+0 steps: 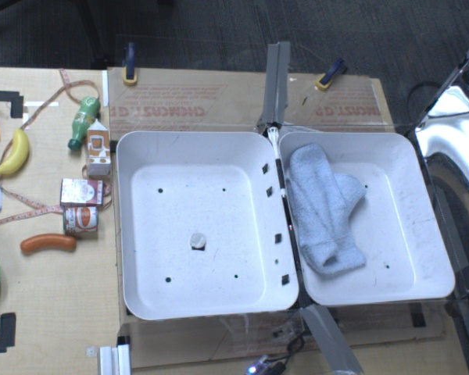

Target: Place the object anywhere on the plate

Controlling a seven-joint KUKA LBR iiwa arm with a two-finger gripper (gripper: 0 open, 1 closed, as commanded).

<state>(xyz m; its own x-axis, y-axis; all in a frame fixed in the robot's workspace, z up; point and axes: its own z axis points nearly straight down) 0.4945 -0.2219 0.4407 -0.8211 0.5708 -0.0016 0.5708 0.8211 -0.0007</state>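
Wooden bench [55, 287], left bin [141, 287] with small grey disc [198, 242], right bin [422, 280] with folded grey towel [322, 209], jaws' state unknowable.

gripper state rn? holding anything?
Gripper: cannot be told from the camera view. The small object lies loose in the left bin; the grey towel lies in the right bin.

One camera sits high above the table [47, 287] and looks down at a slant, so the far edge lies at the top of the picture and the near edge at the bottom. It is far enough back to take in both white bins side by side, the left bin [129, 209] and the right bin [422, 209], with some dark floor [219, 14] beyond them. A strip of the table with small toys shows on the left.
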